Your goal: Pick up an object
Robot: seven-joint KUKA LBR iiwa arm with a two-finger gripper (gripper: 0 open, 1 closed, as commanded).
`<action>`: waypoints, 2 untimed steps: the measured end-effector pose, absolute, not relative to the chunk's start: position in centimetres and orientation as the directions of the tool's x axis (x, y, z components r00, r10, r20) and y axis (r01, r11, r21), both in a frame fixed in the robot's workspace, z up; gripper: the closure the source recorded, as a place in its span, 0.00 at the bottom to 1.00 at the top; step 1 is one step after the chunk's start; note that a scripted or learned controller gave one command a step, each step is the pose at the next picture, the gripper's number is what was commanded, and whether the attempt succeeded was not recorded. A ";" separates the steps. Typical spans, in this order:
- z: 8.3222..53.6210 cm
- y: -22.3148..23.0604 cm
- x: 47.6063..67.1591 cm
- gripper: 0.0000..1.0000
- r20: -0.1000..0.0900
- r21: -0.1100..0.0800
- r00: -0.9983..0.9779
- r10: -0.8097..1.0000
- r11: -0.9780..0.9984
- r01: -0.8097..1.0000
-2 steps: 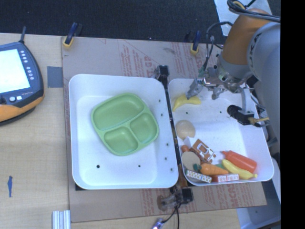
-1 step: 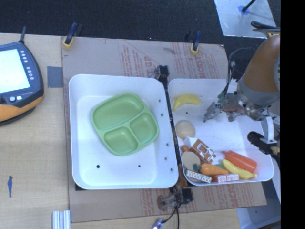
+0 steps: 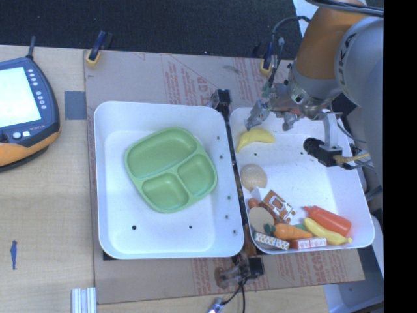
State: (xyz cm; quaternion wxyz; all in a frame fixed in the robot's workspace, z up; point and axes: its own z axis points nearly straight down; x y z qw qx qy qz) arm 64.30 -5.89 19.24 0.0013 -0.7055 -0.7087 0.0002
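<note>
One arm (image 3: 339, 44) hangs over the banana (image 3: 256, 137).

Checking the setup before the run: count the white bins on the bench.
2. The left bin holds a green divided plate; the right bin beside it holds a banana and piled toy food.

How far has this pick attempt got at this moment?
Done: the gripper has reached the far end of the right bin, just above the yellow banana. In hand: nothing visible between its fingers. Left: grasping and lifting; the banana lies on the bin floor, and the other toy foods sit piled at the near end.
</note>
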 end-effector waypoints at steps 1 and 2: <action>20.2 -6.0 64.3 1.00 0.001 -0.005 -0.009 1.000 0.009 1.000; 21.2 -6.0 64.3 1.00 0.001 -0.007 -0.014 1.000 0.014 1.000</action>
